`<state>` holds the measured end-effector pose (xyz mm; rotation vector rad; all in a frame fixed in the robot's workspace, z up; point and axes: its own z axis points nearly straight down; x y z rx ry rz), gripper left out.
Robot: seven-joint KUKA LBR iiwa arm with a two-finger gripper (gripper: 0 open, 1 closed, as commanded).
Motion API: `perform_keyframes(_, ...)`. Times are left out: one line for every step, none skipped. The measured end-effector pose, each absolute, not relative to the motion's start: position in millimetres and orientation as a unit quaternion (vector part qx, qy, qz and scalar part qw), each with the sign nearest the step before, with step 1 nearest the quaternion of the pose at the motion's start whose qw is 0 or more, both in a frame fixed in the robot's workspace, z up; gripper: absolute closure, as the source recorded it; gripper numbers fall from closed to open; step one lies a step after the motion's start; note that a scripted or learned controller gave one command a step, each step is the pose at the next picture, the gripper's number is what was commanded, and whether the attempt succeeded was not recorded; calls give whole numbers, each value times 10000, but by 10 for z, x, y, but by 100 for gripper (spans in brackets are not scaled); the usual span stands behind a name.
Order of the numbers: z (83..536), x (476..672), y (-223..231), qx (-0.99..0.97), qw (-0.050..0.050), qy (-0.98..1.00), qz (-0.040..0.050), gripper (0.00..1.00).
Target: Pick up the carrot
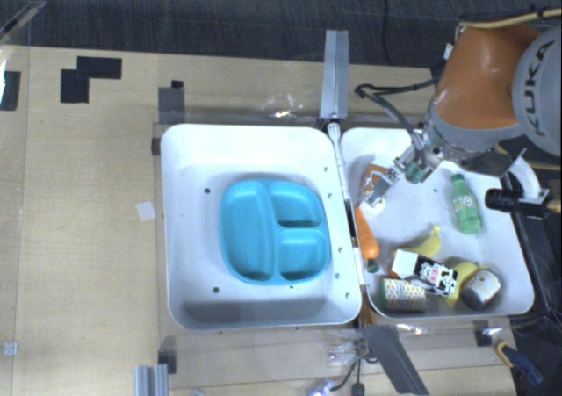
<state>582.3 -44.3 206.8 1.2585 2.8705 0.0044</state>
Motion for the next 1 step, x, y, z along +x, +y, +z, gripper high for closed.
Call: perform_keyframes(1850,5333,53,2798,22,9600,11,0)
